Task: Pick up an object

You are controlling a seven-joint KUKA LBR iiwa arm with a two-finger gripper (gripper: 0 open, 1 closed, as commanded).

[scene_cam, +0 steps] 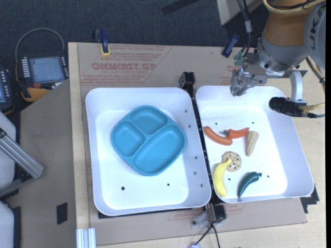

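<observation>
Several toy foods lie in the right bin (289, 149): an orange hot dog (216, 136), a red chili (238, 133), a beige cone (251, 142), a cookie (231, 161), a yellow banana (220, 178) and a green pepper (248, 183). My gripper (239, 88) hangs over the bin's far rim, above and apart from all of them. Its dark fingers point down with nothing between them.
The left bin (103, 190) holds a blue divided plate (149, 139). A black clamp (187, 80) sits between the bins at the far side. A pendant with a screen (45, 69) lies off the bench at the left. A black cylinder (283, 105) juts out beside the arm.
</observation>
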